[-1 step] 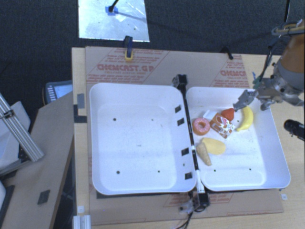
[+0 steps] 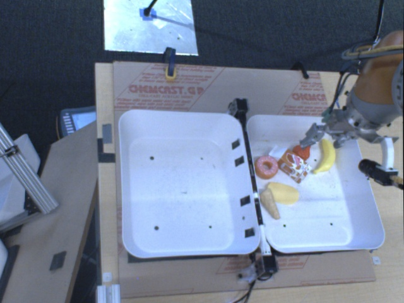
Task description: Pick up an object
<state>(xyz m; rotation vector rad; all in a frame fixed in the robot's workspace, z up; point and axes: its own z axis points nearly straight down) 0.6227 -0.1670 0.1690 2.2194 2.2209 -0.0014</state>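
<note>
Several toy foods lie in the right bin. Among them are a yellow banana, a pink donut, a red and white box, a yellow lump and a tan wedge. My gripper hangs over the bin's far right part, just above the banana's upper end. Its fingers are spread open with nothing held between them. The orange-banded wrist rises behind it.
The left bin sits beside the right one, joined by a black clip strip. A black and white fitting juts in at the right bin's right rim. A small white scrap lies near the donut.
</note>
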